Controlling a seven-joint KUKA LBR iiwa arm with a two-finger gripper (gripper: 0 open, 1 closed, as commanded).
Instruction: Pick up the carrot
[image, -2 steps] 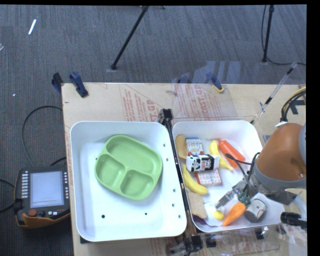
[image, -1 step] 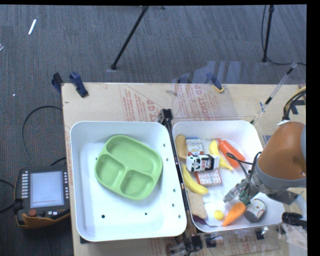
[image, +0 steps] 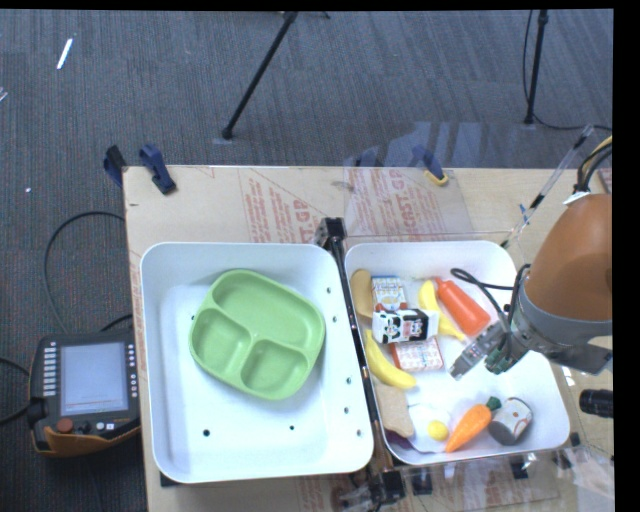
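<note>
The carrot, orange with a green top, lies at a slant near the front of the right bin. It rests between a fried egg toy and a grey and red round toy. My gripper hangs over the right bin, up and slightly right of the carrot and apart from it. The grey wrist and orange band of the arm reach in from the right and hide part of the bin's right side.
The right bin also holds a long banana, a smaller yellow fruit, an orange bottle-shaped toy, a cow-patterned carton and two small boxes. A green divided plate sits in the left bin.
</note>
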